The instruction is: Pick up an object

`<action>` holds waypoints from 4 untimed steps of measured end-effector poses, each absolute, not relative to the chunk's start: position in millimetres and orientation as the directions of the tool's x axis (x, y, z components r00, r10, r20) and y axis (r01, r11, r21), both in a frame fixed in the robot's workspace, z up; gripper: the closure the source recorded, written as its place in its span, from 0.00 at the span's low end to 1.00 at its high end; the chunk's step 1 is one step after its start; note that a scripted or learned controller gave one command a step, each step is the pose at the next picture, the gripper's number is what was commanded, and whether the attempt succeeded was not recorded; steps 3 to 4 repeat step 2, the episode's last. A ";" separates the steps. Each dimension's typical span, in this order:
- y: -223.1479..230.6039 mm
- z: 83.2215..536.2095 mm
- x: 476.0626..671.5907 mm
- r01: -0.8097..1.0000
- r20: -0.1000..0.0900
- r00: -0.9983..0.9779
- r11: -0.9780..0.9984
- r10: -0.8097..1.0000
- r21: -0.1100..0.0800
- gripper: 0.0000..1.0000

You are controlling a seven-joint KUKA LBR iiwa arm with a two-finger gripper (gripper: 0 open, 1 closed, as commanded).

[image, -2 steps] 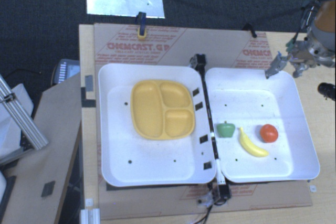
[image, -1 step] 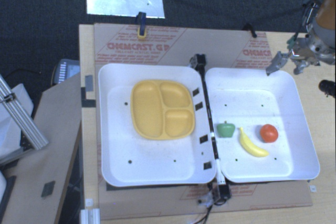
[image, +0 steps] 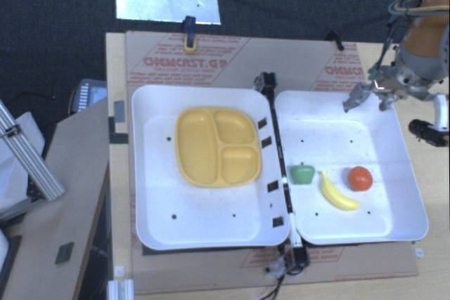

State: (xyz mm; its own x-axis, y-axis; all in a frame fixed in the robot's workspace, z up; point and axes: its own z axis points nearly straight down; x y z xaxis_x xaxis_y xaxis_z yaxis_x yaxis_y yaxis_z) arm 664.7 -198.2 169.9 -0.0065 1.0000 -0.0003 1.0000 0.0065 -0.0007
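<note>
In the right bin (image: 394,144) lie a green pepper (image: 302,173), a yellow banana (image: 337,192) and a red tomato (image: 360,178), all near the bin's front half. My gripper (image: 368,99) hangs above the right bin's far right corner, well behind the tomato. Its two fingers are spread apart with nothing between them.
The left bin (image: 151,151) holds a yellow divided plate (image: 216,146). A black clip strip (image: 275,151) runs between the bins. Brown cardboard (image: 232,60) lies under both bins, with a yellow clamp (image: 190,35) at its far edge.
</note>
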 end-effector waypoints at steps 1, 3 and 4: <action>-196.4 128.5 667.1 1.000 -0.001 -0.007 0.007 1.000 0.000 0.00; -195.6 82.5 667.3 1.000 0.000 -0.008 0.008 1.000 -0.001 0.00; -195.6 82.5 667.3 1.000 0.000 -0.008 0.008 1.000 -0.001 0.00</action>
